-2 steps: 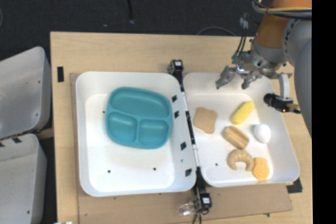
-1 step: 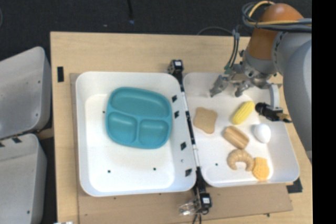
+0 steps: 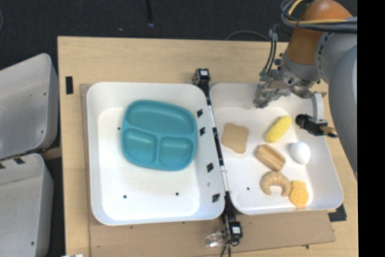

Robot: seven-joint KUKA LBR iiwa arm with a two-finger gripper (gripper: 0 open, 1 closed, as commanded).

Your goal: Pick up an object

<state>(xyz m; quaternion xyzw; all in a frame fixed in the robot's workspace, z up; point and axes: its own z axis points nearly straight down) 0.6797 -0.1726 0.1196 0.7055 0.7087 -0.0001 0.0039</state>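
The claw [image 3: 264, 97] hangs low over the right bin's [image 3: 240, 93] bare back corner, apparently holding nothing, its opening unreadable, the corn [image 3: 278, 128] nearest

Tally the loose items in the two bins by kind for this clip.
Divided teal plate, left bin: 1
Toast slice: 1
Corn cob: 1
White egg: 1
Bread roll: 1
Croissant: 1
Orange-yellow piece, kind unclear: 1
Total: 7
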